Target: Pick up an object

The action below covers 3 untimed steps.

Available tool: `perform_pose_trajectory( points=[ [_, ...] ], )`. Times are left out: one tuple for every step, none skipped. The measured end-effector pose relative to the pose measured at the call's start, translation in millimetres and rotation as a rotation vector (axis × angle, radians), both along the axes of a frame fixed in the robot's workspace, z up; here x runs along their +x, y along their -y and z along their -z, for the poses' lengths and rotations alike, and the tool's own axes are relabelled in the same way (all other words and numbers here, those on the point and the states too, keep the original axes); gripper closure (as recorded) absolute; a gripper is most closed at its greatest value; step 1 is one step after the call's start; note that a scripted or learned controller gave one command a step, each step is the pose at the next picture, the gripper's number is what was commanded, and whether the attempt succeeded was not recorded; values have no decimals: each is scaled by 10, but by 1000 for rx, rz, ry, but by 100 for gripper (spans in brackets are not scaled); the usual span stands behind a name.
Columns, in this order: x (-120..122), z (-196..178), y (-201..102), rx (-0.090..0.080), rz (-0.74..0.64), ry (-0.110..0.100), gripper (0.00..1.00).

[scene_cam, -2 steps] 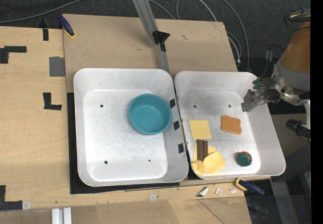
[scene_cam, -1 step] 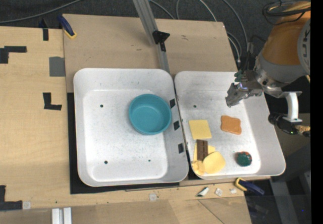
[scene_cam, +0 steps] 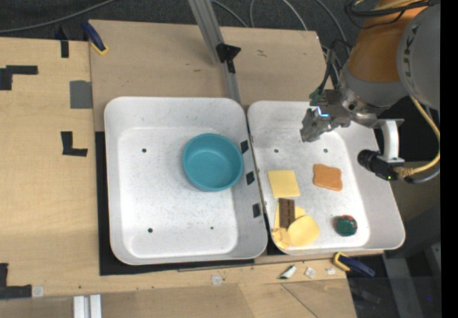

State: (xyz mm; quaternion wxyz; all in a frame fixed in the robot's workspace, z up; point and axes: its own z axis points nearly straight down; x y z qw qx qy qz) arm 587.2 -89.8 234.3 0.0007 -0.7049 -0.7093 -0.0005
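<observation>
The pincer (scene_cam: 313, 129) hangs over the upper part of the right bin (scene_cam: 372, 238); whether it is released or clenched I cannot tell. Below it, apart from it, an orange piece (scene_cam: 328, 177) lies on the bin floor. Left of the orange piece sits a yellow square (scene_cam: 283, 183). Below that square a brown bar (scene_cam: 285, 212) rests against a yellow lump (scene_cam: 300, 231). A green ball (scene_cam: 346, 225) lies below the orange piece. In the left bin (scene_cam: 136, 166), a blue bowl (scene_cam: 212, 161) stands upright.
</observation>
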Motion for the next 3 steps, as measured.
perform_pose_trajectory(
  points=[
    [248,-66,-547,0,-1,1,100],
    [423,74,-1001,-1,1,-1,100],
    [580,38,-1596,1,-1,0,100]
  ],
)
